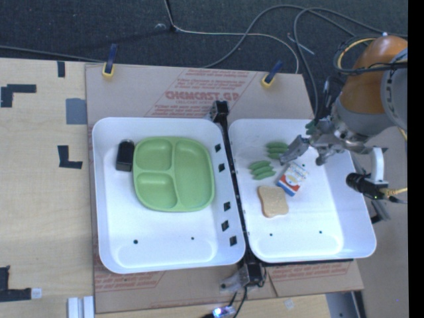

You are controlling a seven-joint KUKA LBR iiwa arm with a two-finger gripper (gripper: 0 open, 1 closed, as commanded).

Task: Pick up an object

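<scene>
1. The grey two-finger gripper (291, 152) hangs over the right-hand shallow white bin (331, 240), right of frame centre, near two green pea pods (268, 159). How far it is open I cannot tell, and nothing is visibly in it.
2. Just below it lie a small red, white and blue carton (293, 178) and a tan bread slice (273, 201).
3. I'd pick the carton and centre over it before lowering.
4. Avoid nudging the bread, just beside it.

Even bright light, soft shadows, slightly blurry.

glossy plastic plate (174, 175), smooth white bins (106, 197)
</scene>
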